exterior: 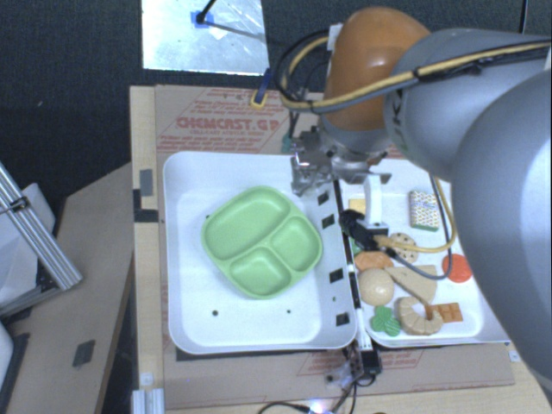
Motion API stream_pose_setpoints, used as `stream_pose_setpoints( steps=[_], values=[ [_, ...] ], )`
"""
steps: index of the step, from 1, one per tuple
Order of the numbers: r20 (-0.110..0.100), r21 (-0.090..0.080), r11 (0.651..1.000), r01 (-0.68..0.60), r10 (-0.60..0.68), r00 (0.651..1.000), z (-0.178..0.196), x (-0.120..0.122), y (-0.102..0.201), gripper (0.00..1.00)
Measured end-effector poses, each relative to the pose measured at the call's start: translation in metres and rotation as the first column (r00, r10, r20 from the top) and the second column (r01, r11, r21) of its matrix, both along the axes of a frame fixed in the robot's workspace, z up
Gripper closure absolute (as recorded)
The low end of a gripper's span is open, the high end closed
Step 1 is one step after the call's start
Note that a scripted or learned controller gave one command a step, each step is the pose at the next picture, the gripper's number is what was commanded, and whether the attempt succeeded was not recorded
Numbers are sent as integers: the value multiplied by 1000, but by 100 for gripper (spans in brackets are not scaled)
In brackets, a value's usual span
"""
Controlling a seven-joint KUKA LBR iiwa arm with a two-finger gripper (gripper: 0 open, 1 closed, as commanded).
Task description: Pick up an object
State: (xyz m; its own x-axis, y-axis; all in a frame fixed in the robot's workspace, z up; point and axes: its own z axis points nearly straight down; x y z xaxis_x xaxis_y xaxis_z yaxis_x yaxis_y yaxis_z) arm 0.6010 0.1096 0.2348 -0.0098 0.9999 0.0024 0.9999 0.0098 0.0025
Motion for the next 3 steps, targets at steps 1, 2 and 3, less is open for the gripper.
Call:
stream_pose_setpoints(
  steps=[1, 2, 3],
  values=[
    [-3, -3, 1000, 10, -10, 1000, -9, -5, -15, 100],
    [0, -2, 1000, 4, -4, 1000, -16, 5, 2, 100],
    [0, -2, 1000, 4, -4, 1000, -2, 5, 0, 100]
  ],
)
